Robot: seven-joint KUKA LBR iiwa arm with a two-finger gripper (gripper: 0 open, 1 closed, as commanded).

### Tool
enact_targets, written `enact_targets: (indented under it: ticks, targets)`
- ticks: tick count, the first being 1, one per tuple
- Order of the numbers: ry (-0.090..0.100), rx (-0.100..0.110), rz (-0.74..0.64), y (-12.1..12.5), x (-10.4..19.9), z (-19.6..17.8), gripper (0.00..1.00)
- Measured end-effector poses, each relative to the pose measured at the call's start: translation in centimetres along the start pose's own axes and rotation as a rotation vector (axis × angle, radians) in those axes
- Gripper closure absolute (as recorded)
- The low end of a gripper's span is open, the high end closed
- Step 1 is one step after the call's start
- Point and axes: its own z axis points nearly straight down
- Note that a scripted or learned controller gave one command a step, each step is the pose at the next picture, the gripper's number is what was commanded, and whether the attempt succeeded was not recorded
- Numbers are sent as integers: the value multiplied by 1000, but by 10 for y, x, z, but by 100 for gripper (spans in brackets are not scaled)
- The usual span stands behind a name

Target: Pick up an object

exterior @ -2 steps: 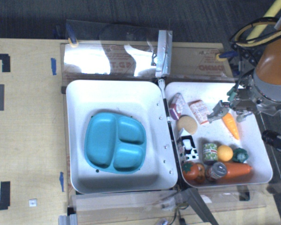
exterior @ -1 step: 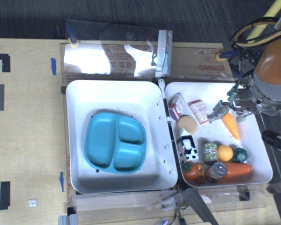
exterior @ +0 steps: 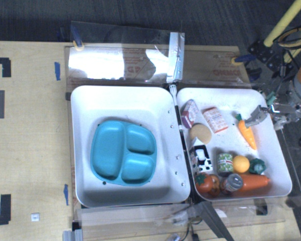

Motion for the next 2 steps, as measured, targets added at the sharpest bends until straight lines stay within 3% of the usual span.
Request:
enact_targets:
  ticks: [1,2]
  targets:
    - [2,-8,97,-48,34,-66,0]
    - [2,-5,338,-16,60,-92,0]
